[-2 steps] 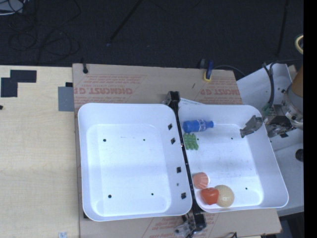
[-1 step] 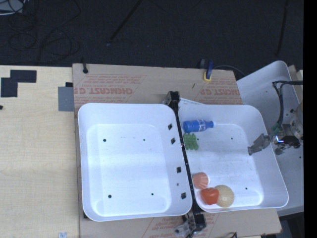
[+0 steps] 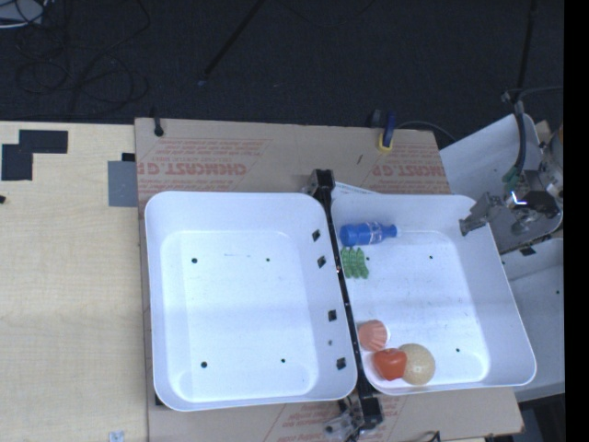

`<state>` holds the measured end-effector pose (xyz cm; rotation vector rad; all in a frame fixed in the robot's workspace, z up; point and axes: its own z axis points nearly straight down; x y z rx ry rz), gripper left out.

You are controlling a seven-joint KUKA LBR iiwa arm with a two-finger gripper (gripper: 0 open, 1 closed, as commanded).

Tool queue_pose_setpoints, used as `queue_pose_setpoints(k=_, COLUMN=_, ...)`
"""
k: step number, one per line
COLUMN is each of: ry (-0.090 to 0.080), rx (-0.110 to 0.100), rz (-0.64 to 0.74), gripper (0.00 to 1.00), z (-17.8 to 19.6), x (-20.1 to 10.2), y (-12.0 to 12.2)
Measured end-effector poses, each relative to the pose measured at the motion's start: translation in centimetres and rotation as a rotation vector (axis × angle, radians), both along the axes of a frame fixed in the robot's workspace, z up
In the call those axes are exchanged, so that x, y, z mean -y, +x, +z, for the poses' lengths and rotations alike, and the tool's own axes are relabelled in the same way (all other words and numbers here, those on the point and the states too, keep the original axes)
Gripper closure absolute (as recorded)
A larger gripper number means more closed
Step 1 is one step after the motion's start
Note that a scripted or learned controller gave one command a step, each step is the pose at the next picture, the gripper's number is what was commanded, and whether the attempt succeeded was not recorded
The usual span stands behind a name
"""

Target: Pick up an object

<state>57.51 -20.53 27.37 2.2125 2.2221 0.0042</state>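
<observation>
Gripper [image 3: 479, 217] hovers at the right bin's [image 3: 502, 284] far right rim, finger state can't tell; blue bottle [image 3: 366, 234] lies well to its left by the divider, probably light, rigid, slick plastic, best pinched across mid-body.

Arm parked off at the right edge of the shot

The grey metal two-finger gripper [image 3: 479, 217] is up by the far right corner of the right-hand bin, sitting just at its right rim and poking left toward it. Behind it the wrist is a dark, cluttered lump with a bright spot on it, and pale cables loop up from there along the right edge of the view. Nothing sits between the fingertips as far as I can see. It's too small and dim to say how the fingers are set.
</observation>
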Motion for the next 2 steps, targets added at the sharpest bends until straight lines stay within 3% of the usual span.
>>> queue_pose_setpoints(k=1, ry=0.006, rx=-0.018, rz=-0.006, gripper=0.0, z=-9.6, x=0.8, y=-2.7)
queue_pose_setpoints(k=2, ry=0.001, rx=-0.002, rz=-0.002, gripper=0.0, z=-4.3, x=0.8, y=1.0)
